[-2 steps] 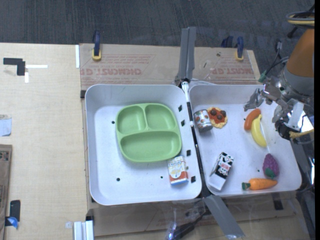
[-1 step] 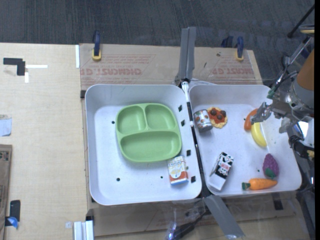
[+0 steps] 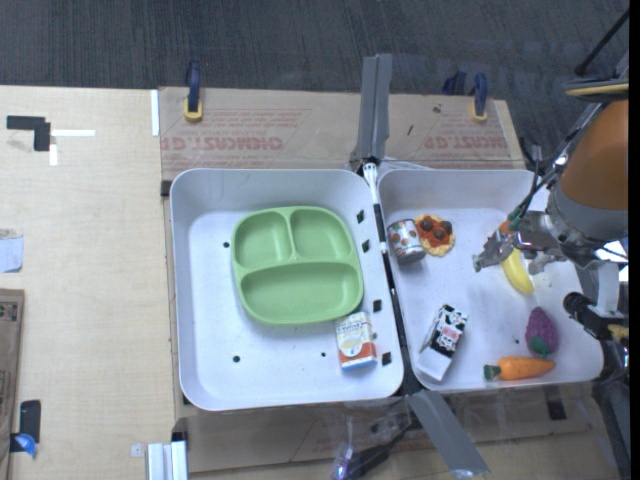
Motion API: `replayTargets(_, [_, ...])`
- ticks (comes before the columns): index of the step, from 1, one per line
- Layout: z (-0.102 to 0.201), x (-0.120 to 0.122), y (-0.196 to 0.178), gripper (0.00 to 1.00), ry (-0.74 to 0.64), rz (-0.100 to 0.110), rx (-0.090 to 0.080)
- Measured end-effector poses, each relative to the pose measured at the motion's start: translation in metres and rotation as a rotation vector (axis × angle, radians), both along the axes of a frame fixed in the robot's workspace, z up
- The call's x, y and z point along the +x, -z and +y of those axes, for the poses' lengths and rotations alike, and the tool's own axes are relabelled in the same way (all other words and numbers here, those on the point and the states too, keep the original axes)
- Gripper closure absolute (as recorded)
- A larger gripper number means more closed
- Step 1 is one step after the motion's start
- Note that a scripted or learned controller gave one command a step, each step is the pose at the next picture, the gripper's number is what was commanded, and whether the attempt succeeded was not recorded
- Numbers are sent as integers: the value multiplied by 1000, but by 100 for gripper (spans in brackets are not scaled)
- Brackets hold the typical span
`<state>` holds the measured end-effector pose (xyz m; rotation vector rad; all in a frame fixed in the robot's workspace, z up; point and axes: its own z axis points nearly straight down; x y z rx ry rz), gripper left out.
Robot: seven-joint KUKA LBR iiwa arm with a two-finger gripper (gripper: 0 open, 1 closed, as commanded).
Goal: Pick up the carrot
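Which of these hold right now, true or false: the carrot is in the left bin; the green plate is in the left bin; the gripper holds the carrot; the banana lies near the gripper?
1. The carrot is in the left bin. False: it lies in the right bin, near its front edge.
2. The green plate is in the left bin. True.
3. The gripper holds the carrot. False: the carrot lies apart from it, on the bin floor.
4. The banana lies near the gripper. True.
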<state>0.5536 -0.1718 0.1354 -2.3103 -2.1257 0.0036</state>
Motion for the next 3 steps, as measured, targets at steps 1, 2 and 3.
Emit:
replayTargets(1, [-3,76,44,0,155,-1,-2])
replayTargets(2, [-2,76,35,100,151,1,-4])
replayTargets(3, [30,48,-47,100,148,-2,-2])
